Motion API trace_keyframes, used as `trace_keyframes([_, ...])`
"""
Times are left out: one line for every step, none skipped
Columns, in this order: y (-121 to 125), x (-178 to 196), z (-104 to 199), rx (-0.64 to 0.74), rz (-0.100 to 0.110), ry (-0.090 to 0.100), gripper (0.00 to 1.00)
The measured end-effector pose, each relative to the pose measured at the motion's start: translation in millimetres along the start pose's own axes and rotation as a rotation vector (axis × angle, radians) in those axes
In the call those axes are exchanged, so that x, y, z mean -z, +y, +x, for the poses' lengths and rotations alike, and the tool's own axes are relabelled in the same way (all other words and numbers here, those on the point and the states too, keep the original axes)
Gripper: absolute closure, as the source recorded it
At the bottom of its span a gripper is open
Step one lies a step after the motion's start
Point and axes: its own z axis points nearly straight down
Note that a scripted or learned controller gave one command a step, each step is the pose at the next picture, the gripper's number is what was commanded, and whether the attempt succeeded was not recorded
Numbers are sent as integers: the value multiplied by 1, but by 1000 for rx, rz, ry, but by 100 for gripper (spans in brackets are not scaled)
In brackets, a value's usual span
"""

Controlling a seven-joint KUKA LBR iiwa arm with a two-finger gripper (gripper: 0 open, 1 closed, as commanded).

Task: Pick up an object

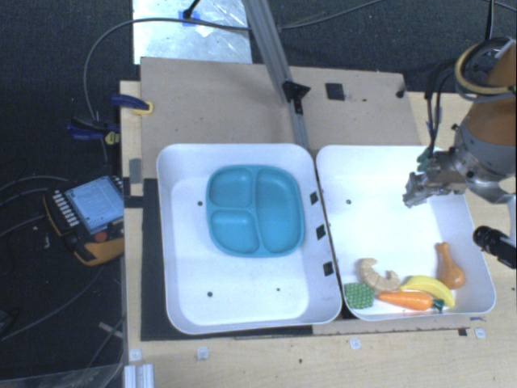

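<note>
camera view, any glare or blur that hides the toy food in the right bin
Camera view: even, soft lighting, no glare on the right bin; banana, carrot and drumstick read clearly though slightly soft; the gripper is blurrier; bright glare on the foil sheet up top.

a robotics lab: bench (242, 95) with clamps (129, 103), loose cables (105, 39), handheld controller (89, 217).

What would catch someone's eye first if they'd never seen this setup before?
Probably the blue divided plate, bright against the white left bin. Next, the cluster of toy food in the near corner of the right bin: a yellow banana, an orange carrot, a brown drumstick, a beige curled piece and a small green item. The gripper hangs over that bin's far right side, apart from the food.
</note>
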Motion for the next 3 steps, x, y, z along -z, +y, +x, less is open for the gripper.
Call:
trace_keyframes([14,0,50,-1,-1,-1,100])
trace_keyframes([25,-24,102,-1,3,1,100])
trace_keyframes([36,-41,161,-1,2,1,100])
